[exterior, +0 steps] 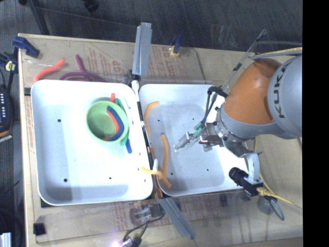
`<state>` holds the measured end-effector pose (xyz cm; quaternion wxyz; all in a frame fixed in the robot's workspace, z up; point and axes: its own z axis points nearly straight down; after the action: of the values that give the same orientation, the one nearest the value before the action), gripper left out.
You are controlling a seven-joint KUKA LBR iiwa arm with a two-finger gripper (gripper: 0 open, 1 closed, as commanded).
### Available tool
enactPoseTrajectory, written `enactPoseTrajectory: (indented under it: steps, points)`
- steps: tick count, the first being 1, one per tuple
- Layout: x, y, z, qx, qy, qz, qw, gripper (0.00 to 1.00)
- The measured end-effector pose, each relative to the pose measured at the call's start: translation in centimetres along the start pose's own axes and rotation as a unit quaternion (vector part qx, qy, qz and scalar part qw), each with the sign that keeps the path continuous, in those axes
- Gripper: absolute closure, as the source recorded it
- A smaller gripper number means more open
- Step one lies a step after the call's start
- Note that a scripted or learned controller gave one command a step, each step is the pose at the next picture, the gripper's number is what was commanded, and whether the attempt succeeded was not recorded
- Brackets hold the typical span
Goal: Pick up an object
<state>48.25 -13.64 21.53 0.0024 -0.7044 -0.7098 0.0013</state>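
The gripper (181, 142) hangs over the middle of the right bin (218, 187), fingers parted, nothing between them. Just to its left, an orange strip (165, 153) lies along the bin's left side, with a curved orange piece (149, 108) above it. Over in the left bin (56, 153), a green bowl (106, 121) holds red and blue bits. The grey arm (267, 102) comes in from the right.

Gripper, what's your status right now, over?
Gripper low over right bin, fingers apart, holding nothing. Orange strip lies just left of it. Green bowl in left bin.
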Motion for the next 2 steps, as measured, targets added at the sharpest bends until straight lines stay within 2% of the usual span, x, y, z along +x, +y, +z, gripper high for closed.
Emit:
enactPoseTrajectory:
  steps: [1,2]
  points:
    - [2.17,7.92,12.11,-0.005,-0.007,-0.013,0.9999,0.00]
    - [2.55,7.86,11.26,-0.002,-0.005,-0.018,0.9998,1.00]
